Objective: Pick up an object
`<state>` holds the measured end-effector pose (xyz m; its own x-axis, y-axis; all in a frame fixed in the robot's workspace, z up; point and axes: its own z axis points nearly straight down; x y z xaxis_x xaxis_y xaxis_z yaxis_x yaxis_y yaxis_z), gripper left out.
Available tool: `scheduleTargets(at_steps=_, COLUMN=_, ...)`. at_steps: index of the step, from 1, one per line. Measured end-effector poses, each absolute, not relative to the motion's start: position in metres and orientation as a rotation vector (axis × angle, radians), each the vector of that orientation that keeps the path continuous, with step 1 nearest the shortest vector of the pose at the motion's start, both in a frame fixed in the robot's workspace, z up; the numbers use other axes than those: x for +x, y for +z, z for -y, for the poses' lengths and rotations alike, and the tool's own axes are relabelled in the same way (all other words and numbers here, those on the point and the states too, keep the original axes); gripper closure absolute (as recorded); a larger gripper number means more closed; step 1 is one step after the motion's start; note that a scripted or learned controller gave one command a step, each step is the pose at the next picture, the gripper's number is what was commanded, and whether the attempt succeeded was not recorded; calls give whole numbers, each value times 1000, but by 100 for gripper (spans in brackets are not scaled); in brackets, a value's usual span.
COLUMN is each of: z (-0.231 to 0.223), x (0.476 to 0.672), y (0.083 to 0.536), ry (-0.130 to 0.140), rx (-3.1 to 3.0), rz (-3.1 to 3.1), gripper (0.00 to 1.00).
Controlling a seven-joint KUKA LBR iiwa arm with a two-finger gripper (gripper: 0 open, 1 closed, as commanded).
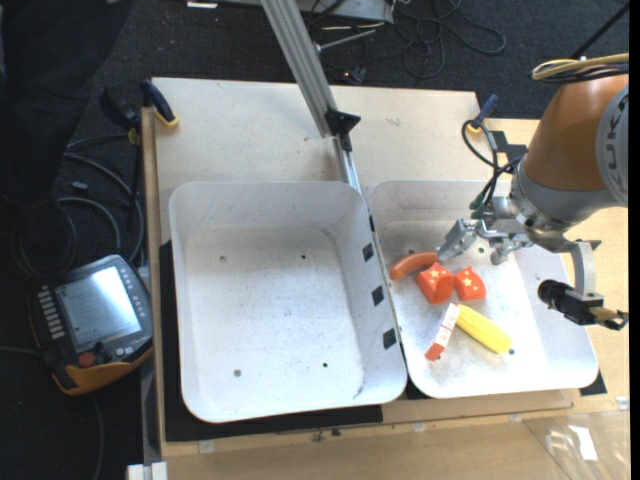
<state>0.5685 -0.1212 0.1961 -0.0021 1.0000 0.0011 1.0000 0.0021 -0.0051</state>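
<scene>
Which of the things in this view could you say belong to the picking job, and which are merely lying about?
Belonging to the job:
- gripper, above the right bin
- orange sausage-shaped piece
- two red blocks
- yellow corn-like piece
- red and white stick

Lying about:
- left bin
- teach pendant on the floor
- cables
- clamps at the bench's edge
</scene>
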Motion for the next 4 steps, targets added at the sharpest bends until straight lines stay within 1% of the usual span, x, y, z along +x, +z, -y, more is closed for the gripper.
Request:
scheduleTargets(at_steps=1, z=121, x=569, y=199, ry=0, rx=-2221, rz=2221, gripper=0)
scheduleTargets(at_steps=2, z=121, x=572, y=135, ry=6, rx=-2219, rz=2217, gripper=0)
scheduleTargets(at_steps=3, z=126, x=577, y=102, ry=-6, rx=-2239, rz=2231, gripper=0)
scheduleTargets(at_steps=4, z=125, x=578, y=115, ry=-14, rx=-2240, rz=2235, gripper=100)
